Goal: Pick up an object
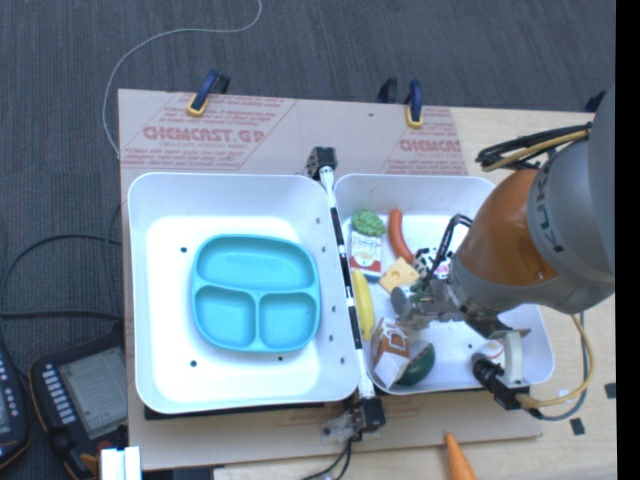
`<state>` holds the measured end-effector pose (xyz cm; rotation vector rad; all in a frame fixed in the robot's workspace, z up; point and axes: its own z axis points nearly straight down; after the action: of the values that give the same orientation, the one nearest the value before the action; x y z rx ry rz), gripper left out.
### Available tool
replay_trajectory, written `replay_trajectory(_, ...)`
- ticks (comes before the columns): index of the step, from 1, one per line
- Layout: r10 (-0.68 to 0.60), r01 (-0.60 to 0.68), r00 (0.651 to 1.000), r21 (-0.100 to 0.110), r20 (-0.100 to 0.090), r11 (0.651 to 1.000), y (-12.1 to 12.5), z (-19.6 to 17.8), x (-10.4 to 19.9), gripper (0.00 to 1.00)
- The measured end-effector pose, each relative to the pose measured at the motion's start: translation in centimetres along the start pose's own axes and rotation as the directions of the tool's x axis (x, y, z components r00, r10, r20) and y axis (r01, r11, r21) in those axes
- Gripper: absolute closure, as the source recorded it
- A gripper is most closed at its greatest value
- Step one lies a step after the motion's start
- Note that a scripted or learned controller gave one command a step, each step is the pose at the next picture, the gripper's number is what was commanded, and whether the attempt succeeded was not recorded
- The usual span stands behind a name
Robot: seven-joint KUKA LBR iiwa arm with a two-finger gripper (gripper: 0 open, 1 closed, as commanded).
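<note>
The right bin (470, 190) holds several toy foods: a green leafy piece (368, 223), a red sausage (397, 230), a white carton (366, 254), a yellow banana (362, 304), a cheese wedge (399, 274), a brown-and-white carton (391, 343) and a dark green piece (416, 365). My gripper (418, 294) is low in this bin, just below and right of the cheese wedge and above the brown-and-white carton. The wrist with its orange band (505, 248) covers the bin's right half. I see nothing held.
The left bin (160, 203) holds a blue three-compartment tray (256, 293). A black-and-white divider rail (340, 258) runs between the bins. Clamps (412, 103) sit on the board's far edge. An orange carrot tip (457, 458) lies in front of the bins.
</note>
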<state>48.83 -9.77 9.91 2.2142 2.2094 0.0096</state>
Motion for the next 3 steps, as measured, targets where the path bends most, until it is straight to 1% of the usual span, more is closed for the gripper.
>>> replay_trajectory(1, 0.0, 0.0, 1.0, 0.0, 0.0, 1.0, -0.02, 0.02, 0.01, 0.0)
replay_trajectory(2, 0.001, -0.001, 1.0, 0.005, 0.0, 1.0, -0.22, 1.0, -0.09, 0.0)
replay_trajectory(3, 0.0, 0.0, 1.0, 0.003, -0.001, 1.0, -0.09, 0.02, -0.02, 1.0)
